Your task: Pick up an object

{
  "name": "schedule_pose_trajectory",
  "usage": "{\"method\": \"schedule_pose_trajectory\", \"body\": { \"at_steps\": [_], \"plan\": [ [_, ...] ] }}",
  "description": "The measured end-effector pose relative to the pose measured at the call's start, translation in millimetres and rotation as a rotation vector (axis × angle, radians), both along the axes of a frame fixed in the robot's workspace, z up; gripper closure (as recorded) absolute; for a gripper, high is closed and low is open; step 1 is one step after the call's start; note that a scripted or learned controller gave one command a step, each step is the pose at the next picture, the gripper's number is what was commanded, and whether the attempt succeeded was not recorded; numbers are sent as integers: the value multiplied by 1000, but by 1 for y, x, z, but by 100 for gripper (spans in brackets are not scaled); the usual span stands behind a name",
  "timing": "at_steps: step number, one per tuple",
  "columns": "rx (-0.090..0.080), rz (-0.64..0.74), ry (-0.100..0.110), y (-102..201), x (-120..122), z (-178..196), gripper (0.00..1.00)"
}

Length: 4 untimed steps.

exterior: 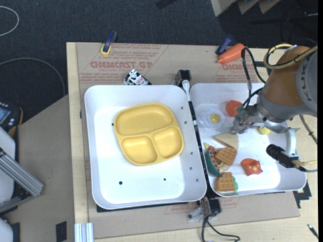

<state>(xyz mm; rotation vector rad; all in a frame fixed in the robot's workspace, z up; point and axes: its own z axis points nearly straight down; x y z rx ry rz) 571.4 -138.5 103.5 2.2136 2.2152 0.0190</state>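
Grey arm with orange band (286,87) reaches over right white bin (282,185); two-finger gripper (242,121) low near bin's middle, just beside round red toy (233,107); jaw state cannot be told. Fried-egg toy (214,118), tan wedge (227,140), waffle pieces (225,157), red strawberry-like toy (251,167) lie in same bin. Yellow three-compartment plastic plate (148,133) rests in left white bin (101,185)

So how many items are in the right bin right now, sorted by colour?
Red or orange: 2, a round piece by the gripper and a piece near the front.
Yellow: 2, a small disc and a bit by the arm.
Tan or brown food pieces: 3.
Total: 7 that I can make out.
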Motion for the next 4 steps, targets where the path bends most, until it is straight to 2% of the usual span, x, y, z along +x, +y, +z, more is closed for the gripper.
{"method": "schedule_pose_trajectory", "body": {
  "at_steps": [1, 2, 3, 4],
  "plan": [
    [-4, -1, 10, -7, 0, 45, 100],
    [-4, 0, 9, -6, -7, 92, 100],
    [-4, 1, 9, -7, -6, 124, 100],
    [2, 6, 18, 56, -19, 123, 100]
  ]
}}
